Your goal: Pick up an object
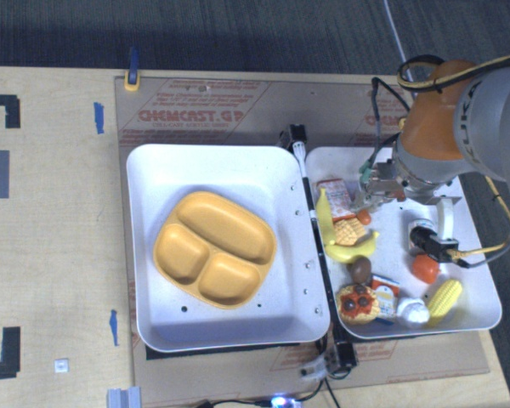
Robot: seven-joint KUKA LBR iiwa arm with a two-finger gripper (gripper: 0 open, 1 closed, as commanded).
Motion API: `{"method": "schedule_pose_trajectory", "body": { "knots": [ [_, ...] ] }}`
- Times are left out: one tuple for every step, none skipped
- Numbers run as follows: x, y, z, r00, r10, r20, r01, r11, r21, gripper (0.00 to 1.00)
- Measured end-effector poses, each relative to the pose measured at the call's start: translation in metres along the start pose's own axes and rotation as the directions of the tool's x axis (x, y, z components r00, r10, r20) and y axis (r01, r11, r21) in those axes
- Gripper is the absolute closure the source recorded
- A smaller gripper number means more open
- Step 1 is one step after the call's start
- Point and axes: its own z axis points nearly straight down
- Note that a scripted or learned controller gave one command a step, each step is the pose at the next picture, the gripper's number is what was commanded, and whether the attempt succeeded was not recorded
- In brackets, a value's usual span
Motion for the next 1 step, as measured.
{"method": "schedule_pose_trajectory", "body": {
  "knots": [
    [0.0740, -0.0268, -0.0778, 1.000, -0.004, -0.001, 0.004, 1.000, 0.009, 1.00]
  ]
}}
